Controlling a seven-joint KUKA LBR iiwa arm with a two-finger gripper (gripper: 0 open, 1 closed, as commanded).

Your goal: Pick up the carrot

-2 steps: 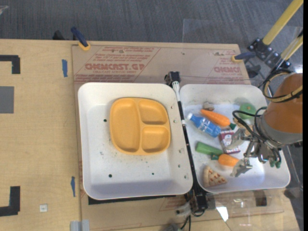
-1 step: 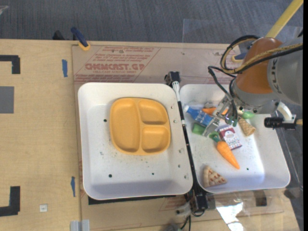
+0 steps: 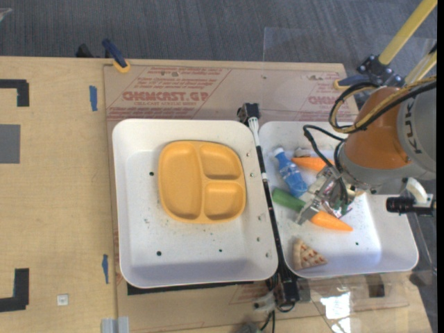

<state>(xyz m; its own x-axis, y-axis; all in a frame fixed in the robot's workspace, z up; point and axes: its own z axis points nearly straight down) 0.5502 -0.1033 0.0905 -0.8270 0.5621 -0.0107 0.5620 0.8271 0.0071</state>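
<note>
In the right bin, the jaws sat low among the toys, right over the carrot, which lay on its side on the bin floor pointing toward the lower right. Honestly couldn't tell if the jaws were apart or together, too much clutter and wiring there. A green pepper-looking piece was just left of the jaws, with a blue bottle above it. A 2nd orange carrot-ish thing poked out near the bin's top, partly under the arm. A pizza slice lay near the front, apart from the rest. The left bin held 1 yellow 3-section plate, all on the counter.
</note>
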